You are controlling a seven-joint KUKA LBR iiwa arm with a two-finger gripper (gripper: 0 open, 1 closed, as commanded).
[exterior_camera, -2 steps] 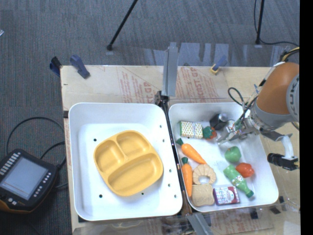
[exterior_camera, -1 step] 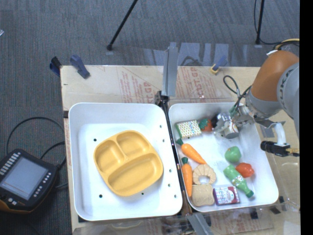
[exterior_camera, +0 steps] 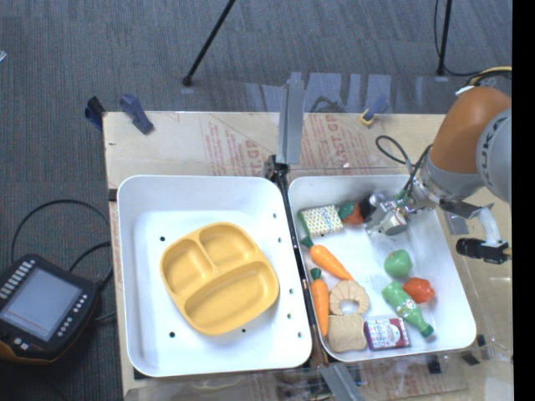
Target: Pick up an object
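Note:
My gripper (exterior_camera: 383, 215) hangs over the back part of the right bin (exterior_camera: 451, 257), just right of a small dark and red toy (exterior_camera: 358, 212). Nothing shows between its tips. Below it lie a green apple (exterior_camera: 399, 263), a red pepper (exterior_camera: 419, 290) and a green bottle (exterior_camera: 407, 307). Two carrots (exterior_camera: 332, 261) (exterior_camera: 320, 305), a ring-shaped pastry (exterior_camera: 349, 297), a slice of bread (exterior_camera: 345, 333), a red packet (exterior_camera: 385, 333) and a checkered green-white block (exterior_camera: 322, 219) fill the bin's left and front.
The left bin (exterior_camera: 142, 215) holds a yellow divided plate (exterior_camera: 219, 276). A grey upright post (exterior_camera: 290, 124) stands behind the seam between the bins. A handheld pendant (exterior_camera: 38, 303) lies on the floor at the left.

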